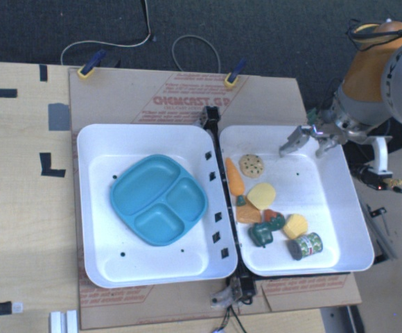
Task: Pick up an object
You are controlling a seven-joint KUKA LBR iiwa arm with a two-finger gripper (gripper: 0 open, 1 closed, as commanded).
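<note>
The right bin holds several toy foods: a cookie, an orange carrot, a pale yellow chip-like piece, an orange wedge, a dark green item, a yellow piece and a small can. My gripper hovers over the bin's far right corner with its two fingers spread open and nothing between them. It is to the right of the cookie and apart from every object.
The left bin holds a blue divided plate. A black divider runs between the bins. Two clamps and white cables lie at the far cardboard edge.
</note>
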